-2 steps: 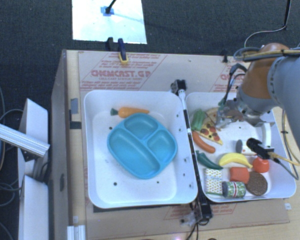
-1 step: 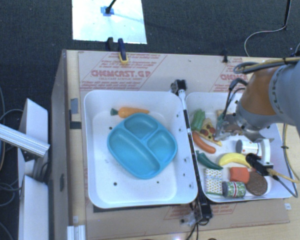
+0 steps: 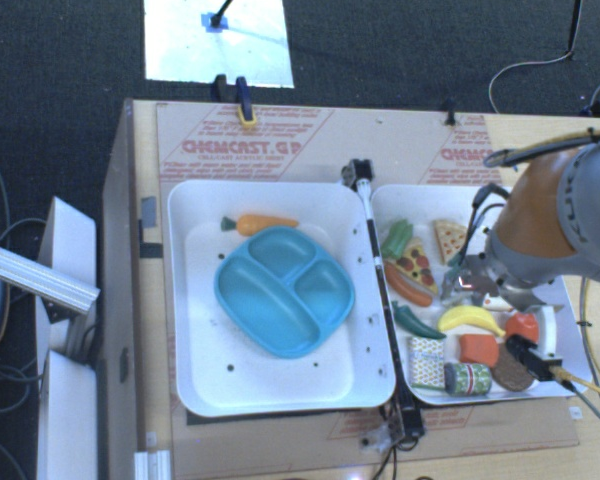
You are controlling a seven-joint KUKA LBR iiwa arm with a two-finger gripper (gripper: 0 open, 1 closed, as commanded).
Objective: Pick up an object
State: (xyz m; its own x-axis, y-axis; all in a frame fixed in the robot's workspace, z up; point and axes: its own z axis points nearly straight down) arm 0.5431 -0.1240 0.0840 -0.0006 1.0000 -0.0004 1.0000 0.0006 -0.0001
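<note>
The left bin is being occupied by a blue divided plate, which is lying near the bin's middle. A toy carrot is lying just behind the plate, toward the far wall of the same bin.

The right bin is being shared by a group of toy foods. Relative to the yellow banana, the green pepper and the pizza slice are lying to the far left, with the hot dog just below them. A green pod is lying left of the banana. A small can and an orange block are lying nearer the front wall.

The pincer is being held just above the banana, beside the hot dog; whether it is open or closed cannot be determined. No object is seen between its fingers.
</note>
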